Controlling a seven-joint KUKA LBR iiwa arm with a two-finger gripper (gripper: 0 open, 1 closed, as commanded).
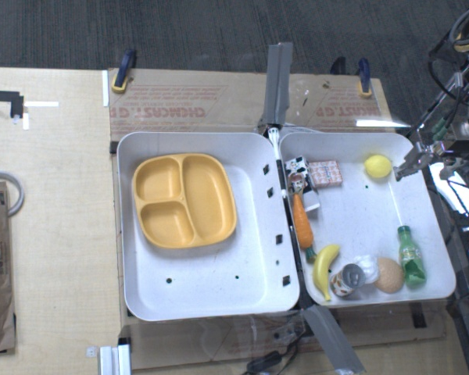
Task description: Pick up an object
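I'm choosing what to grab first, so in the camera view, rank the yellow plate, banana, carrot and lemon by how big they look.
1. yellow plate, clearly largest
2. carrot and banana, too alike in length to rank
3. lemon, smallest

The two bins (199,303) were white; the divided plate (185,201) was yellow-orange; the ball (377,166) was yellow; the banana (324,269) was yellow with a green tip; the carrot (301,220) was orange; the bottle (410,255) was green; the egg (389,275) was tan; the small box (324,174) was pinkish with speckled print.
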